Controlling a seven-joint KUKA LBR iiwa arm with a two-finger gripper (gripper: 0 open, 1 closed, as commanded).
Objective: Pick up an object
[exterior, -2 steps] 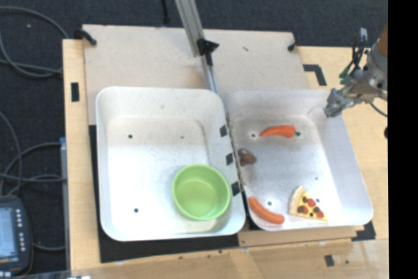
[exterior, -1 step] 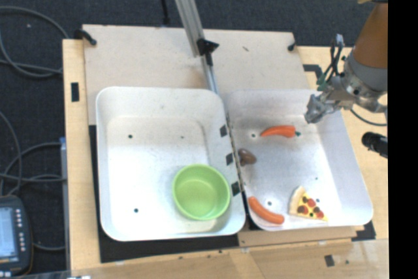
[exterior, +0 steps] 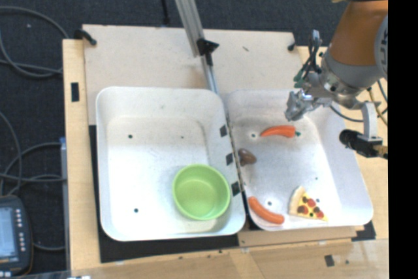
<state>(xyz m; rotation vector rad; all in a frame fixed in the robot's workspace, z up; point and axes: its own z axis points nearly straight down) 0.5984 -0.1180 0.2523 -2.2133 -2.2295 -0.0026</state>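
Just below and a little to the camera's left of the pincer lies a toy carrot, orange with a small green tip at its right end. It rests on the floor of the right-hand white bin, in the bin's upper half, apart from the pincer and not touched by it. Its long axis runs nearly level across the view, left to right, so it lies crosswise under the pincer's nose; a grasp would, I judge, best close across the narrow body, not along its length.

The pincer hangs over the bin's upper right part. Whether it is spread or closed cannot be told at this size, and nothing can be seen in its hold.

Farther from the pincer, toward the bin's near edge, lie a pizza slice and a toy sausage; a small brown lump sits by the wall shared with the left-hand bin, where a green bowl stands well apart. The carrot is the nearest candidate by far, so a short descent down-left looks like the move that matters.
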